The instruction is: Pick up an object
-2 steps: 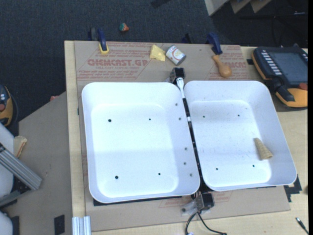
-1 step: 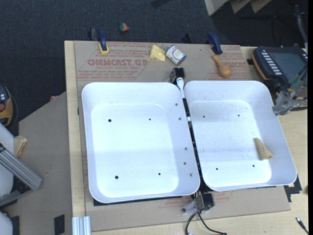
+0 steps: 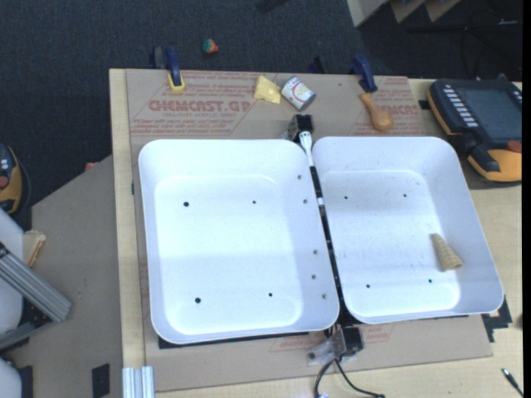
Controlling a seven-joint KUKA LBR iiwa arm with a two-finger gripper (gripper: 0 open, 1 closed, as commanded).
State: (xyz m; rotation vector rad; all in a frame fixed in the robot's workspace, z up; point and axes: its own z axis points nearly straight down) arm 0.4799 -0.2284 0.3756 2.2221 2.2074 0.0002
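From above, two white bins sat side by side on the bench, their inner rims touching along the middle. The right bin (image 3: 398, 152) held the one thing on offer: a small tan, cone-shaped object (image 3: 446, 252), pale and a bit rough-looking, wider at the lower end, narrowing toward the top. It lay near the bin's right wall, about halfway down, tilted slightly, well apart from everything else. The left bin (image 3: 224, 152) showed just its white floor with a few dark dots.

Up on the bench behind the bins, a yellow wedge (image 3: 267, 90) lay just beside a small white box (image 3: 298, 93), with a wooden-handled tool (image 3: 376, 114) further right. A handheld controller pad (image 3: 485, 118) rested at the far right edge.
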